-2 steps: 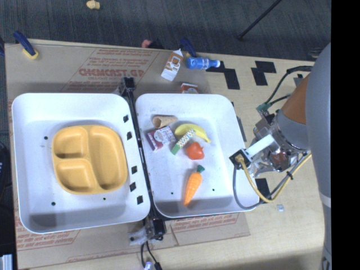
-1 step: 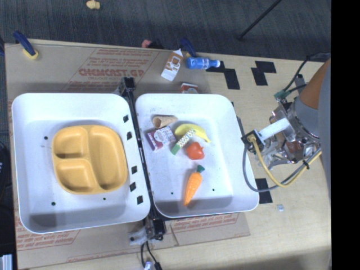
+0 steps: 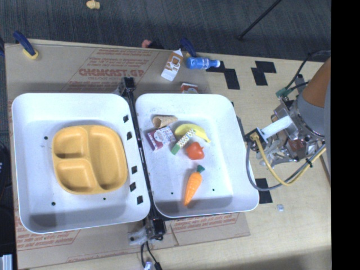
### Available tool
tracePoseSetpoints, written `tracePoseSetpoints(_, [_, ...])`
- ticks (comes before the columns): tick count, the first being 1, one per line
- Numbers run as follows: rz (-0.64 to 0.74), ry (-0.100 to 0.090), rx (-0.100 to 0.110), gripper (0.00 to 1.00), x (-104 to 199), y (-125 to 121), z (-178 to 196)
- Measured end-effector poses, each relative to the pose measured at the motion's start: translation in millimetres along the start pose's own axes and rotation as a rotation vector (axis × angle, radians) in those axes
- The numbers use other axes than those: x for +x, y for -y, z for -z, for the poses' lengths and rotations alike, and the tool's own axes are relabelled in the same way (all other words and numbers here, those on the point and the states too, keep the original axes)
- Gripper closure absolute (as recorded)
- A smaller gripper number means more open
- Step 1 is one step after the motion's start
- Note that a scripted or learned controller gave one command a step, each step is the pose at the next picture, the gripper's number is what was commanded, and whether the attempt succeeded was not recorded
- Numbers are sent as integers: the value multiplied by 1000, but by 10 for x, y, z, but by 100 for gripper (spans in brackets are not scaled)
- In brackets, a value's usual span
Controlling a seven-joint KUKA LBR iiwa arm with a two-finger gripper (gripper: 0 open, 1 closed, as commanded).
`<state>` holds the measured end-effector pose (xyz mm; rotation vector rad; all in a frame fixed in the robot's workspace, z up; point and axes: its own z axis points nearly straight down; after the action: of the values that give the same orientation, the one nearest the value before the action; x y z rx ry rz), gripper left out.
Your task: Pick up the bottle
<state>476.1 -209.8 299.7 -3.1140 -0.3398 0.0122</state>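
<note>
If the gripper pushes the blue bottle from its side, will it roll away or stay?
The blue bottle lies on its side on the bench, beyond the right bin, so it would probably roll if pushed across its length. It looks like small plastic, likely light. Its rounded body may slip between fingers.

I count two white bins (image 3: 34, 108), one yellow divided plate (image 3: 90, 157), one carrot (image 3: 192, 186), one tomato (image 3: 194, 150), one banana (image 3: 191, 131), one blue bottle (image 3: 198, 63), and two blue clamps (image 3: 25, 45) on the bench.
</note>
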Motion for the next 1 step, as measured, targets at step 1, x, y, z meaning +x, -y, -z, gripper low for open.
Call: tracePoseSetpoints(1, [10,3,5,100,2,10,95])
